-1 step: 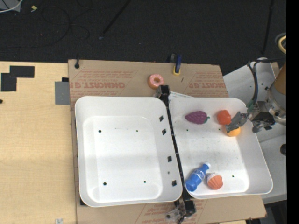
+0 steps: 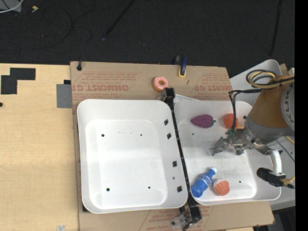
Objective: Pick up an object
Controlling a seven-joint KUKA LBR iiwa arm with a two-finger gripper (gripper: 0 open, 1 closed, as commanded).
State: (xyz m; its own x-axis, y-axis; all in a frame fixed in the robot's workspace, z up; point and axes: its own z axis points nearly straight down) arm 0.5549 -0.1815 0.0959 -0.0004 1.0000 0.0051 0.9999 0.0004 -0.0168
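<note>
While the arm (image 2: pixel 272 112) reaches in over the right bin (image 2: pixel 240 189), its gripper (image 2: pixel 222 147) hangs low above the bin floor, near the middle of that bin. Its fingers (image 2: pixel 216 149) look spread apart, pointing toward the divider, and nothing sits between them.

Just beyond the gripper, toward the far wall of the bin, lies a purple grape-like toy (image 2: pixel 202 121). Close beside the wrist, on the far side and partly hidden by cables, is an orange ball-like object (image 2: pixel 228 120); its exact shape cannot be told. Nearer the camera than the gripper, by the near wall, a blue bottle with a white cap (image 2: pixel 203 182) lies tilted on its side, and just beside it, touching or almost touching, rests an orange-red berry-like toy (image 2: pixel 221 187).

Across the black divider (image 2: pixel 175 143) from the gripper sits the left bin (image 2: pixel 89 129). Well beyond the gripper, outside both bins on the cardboard sheet (image 2: pixel 125 83), lies a pink doughnut-shaped ring (image 2: pixel 160 83), and farther back a blue and yellow clamp (image 2: pixel 182 66) grips the cardboard's far edge.
</note>
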